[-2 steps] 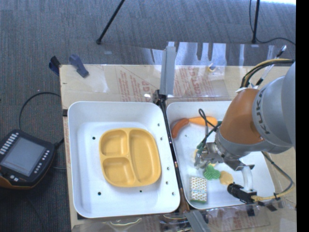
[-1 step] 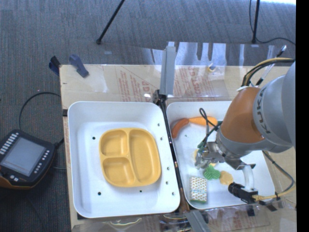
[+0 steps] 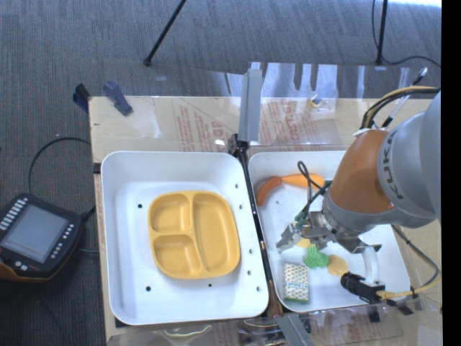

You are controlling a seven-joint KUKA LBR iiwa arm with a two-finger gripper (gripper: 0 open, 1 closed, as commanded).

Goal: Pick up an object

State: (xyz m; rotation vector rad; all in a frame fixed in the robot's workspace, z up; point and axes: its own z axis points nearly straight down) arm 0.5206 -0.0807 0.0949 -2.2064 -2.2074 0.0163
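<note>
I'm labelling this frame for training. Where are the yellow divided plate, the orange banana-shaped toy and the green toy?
yellow divided plate (image 3: 193, 233), camera view, on its middle ridge.
orange banana-shaped toy (image 3: 268, 187), camera view, on its curved left end.
green toy (image 3: 315, 258), camera view, on its centre.

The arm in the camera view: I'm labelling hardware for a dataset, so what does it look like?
The arm is a rounded grey casing with dark KUKA lettering and a broad orange band above the wrist. Yellow and black cables loop over its top. The claw is small, of grey metal.
</note>
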